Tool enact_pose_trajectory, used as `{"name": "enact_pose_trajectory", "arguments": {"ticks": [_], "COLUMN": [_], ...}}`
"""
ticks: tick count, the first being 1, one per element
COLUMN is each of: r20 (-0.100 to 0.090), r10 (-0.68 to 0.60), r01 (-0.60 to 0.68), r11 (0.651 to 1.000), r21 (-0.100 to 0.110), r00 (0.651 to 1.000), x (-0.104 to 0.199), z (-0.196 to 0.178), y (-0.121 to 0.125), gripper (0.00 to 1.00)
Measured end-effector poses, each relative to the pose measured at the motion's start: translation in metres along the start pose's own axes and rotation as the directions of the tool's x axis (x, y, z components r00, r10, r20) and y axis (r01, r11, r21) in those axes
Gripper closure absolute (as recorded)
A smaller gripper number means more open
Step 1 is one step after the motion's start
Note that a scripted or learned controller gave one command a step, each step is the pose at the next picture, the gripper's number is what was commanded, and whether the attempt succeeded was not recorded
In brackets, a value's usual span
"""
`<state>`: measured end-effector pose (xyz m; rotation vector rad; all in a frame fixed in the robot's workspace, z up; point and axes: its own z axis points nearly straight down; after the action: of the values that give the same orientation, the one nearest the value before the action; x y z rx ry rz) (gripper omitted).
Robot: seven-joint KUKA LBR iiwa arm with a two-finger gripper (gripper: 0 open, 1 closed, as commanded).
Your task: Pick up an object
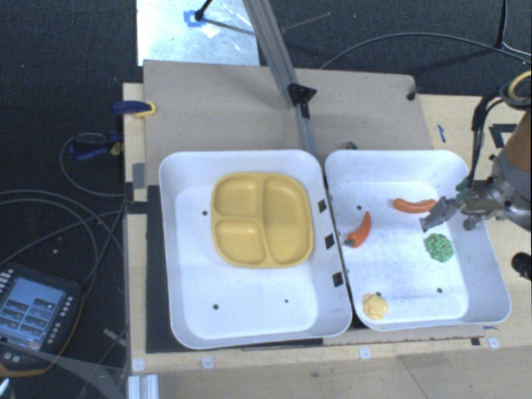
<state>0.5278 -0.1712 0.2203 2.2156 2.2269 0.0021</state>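
Scanning from frame left, I see a yellow divided plate (262,220) in the left bin (187,306). In the right bin (482,298) lie a chili pepper (359,230), a yellow lump (376,306), a sausage (413,205) and a green broccoli piece (439,247). My tool (445,212) hangs at right centre above the broccoli; whether it is spread I cannot tell. I judge this the approach: next, centre and descend.

**Even overhead light, soft focus**

Light falls evenly from above, leaving the two shallow white plastic bins (249,322) bright, near washed-out, with faint shadows under their rims. A pale floor patch (179,15) at the top edge glares. Detail is soft and grainy throughout; the dark carpet (58,56) stays dim.
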Motion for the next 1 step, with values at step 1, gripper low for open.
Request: {"name": "enact_pose_trajectory", "arguments": {"ticks": [1], "r20": [0.000], "r10": [0.002], "r01": [-0.002], "r11": [1.000], "r21": [-0.001], "r00": [1.000], "x": [0.0000], "z": [-0.0001], "y": [0.0001], "gripper": [0.00]}}
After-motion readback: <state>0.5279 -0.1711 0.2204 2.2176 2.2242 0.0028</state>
